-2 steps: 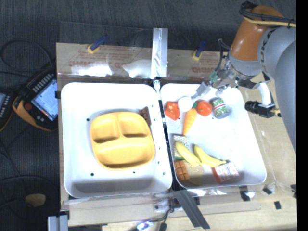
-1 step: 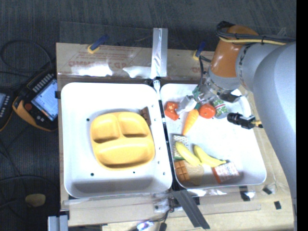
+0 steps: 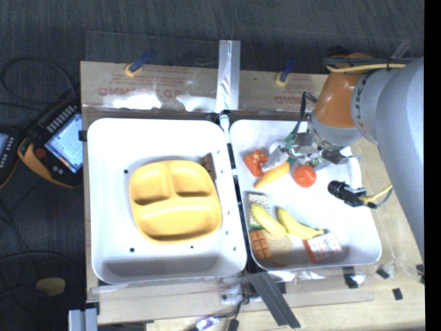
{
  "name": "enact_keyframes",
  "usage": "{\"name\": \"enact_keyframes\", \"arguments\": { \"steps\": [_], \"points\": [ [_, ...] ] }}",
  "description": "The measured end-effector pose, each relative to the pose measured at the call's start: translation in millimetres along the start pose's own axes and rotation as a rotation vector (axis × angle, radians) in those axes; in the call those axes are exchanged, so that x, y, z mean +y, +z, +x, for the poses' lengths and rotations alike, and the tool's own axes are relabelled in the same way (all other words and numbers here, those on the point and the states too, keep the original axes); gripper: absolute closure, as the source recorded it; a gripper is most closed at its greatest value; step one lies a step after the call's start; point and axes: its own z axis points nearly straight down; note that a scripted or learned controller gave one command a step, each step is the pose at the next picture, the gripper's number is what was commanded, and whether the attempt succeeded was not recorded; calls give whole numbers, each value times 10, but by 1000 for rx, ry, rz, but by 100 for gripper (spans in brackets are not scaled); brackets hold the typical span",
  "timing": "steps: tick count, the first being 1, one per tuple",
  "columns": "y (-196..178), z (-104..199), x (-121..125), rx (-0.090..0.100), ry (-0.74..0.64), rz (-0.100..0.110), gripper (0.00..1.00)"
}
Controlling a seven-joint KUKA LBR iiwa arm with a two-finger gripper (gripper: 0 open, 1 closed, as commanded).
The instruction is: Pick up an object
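My gripper [image 3: 298, 152] hangs low over the far part of the right bin [image 3: 358, 243], under the orange band of the arm. It sits just above an orange carrot [image 3: 271, 175], with a red strawberry-like piece [image 3: 255, 161] to its left and a red tomato [image 3: 304, 176] to its right. Nearer the front lie two yellow bananas [image 3: 282, 222], a brown waffle-like piece [image 3: 267, 245] and a small red and white packet [image 3: 324, 246]. Nothing shows clearly between the fingers.
The left bin [image 3: 103, 254] holds a yellow divided tray [image 3: 176, 198] with a small brown piece [image 3: 208, 163] at its far right corner. A black cable fitting [image 3: 344, 192] hangs by the arm over the right bin. A handheld controller [image 3: 58, 147] lies left of the bench.
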Motion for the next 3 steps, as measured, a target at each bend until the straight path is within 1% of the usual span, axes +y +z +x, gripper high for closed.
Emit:
{"name": "enact_keyframes", "arguments": {
  "steps": [1,2,3],
  "points": [
    [-8,-95,-375,-2,-16,-1,0],
    [-15,-95,-750,-1,108,-6,0],
    [-586,-587,-984,0,121,10,0]
  ]
}}
